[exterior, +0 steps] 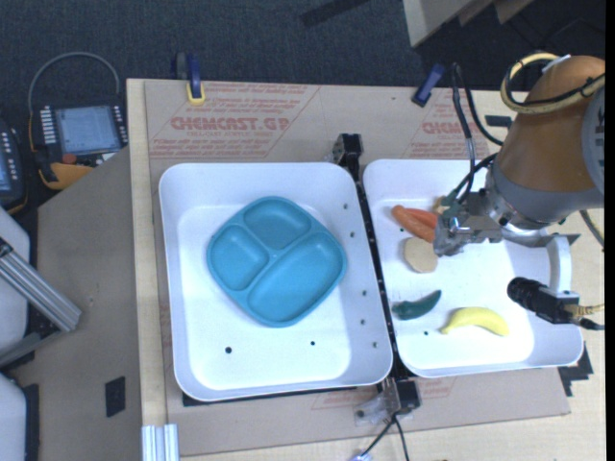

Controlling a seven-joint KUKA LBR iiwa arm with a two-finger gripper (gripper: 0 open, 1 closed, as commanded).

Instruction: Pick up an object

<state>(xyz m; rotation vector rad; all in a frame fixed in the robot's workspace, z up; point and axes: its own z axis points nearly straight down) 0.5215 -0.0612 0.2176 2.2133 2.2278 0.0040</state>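
While the grey arm (553, 152) reaches in from the right with its orange band showing above the wrist, the tool (449, 233) sits low over the right bin (480, 353), just beside the orange carrot (415, 221) and right above the beige round piece (420, 255); whether its fingers are wide or narrow cannot be told from this angle, and nothing is seen between them; further down the same bin lies a dark green pepper (417, 305), and near it, toward the front, a yellow banana (475, 322), both apart from the tool; over in the left bin (192, 353) a blue divided plate (277, 259) rests flat near the middle, tilted cornerwise; both bins sit side by side on the board-covered surface (279, 123).
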